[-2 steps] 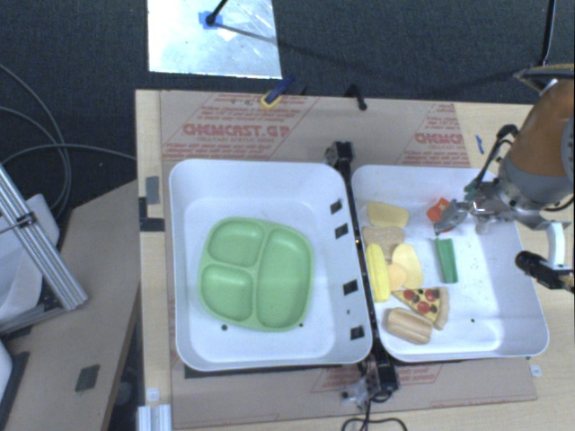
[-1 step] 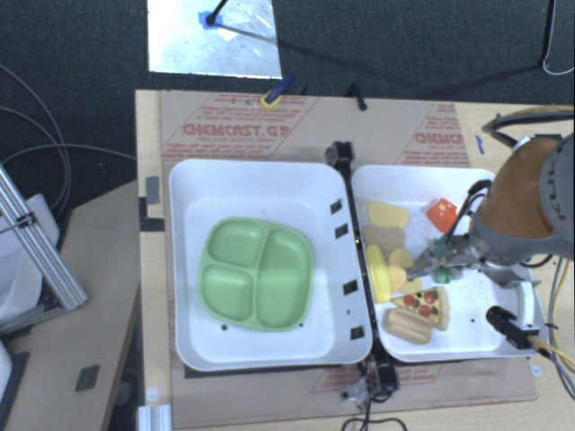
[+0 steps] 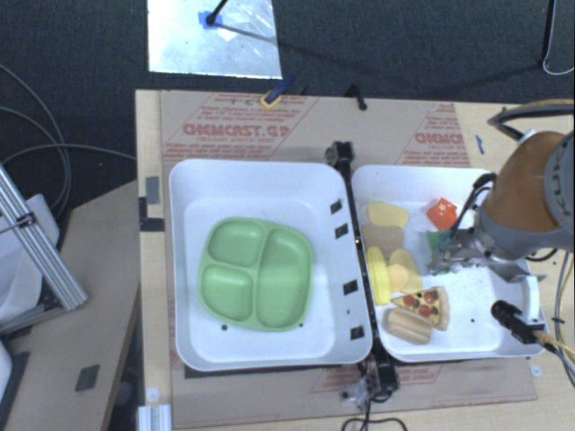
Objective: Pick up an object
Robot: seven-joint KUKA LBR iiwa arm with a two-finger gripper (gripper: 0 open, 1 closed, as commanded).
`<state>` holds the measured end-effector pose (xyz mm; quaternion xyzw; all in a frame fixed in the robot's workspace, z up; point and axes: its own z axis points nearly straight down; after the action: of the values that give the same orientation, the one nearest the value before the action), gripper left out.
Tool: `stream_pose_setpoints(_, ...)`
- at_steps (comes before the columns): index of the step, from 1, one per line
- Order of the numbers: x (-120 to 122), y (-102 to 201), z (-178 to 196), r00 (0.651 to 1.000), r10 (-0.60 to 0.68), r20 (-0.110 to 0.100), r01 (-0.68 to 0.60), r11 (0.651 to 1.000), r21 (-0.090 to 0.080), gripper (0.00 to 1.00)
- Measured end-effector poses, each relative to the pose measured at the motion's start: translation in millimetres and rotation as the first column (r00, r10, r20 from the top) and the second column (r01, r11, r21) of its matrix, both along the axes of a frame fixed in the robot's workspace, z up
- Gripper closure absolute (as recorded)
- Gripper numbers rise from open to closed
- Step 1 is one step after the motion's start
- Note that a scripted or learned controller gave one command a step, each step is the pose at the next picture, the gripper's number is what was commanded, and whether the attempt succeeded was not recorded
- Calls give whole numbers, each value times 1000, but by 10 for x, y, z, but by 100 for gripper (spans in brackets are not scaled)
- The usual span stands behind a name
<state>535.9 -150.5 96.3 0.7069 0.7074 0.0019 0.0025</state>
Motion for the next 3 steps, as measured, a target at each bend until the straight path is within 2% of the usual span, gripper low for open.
stream_pose_setpoints(1, 533, -593, -112, 1000, -1, 1, 1, 1000, -4, 100)
stream_pose_setpoints(2, 827, -558, -112, 1000, 4, -3, -4, 1000, 0, 100)
stream_pose_setpoints(3, 828, -560, 4, 1000, 6, -1, -6, 1000, -1, 100)
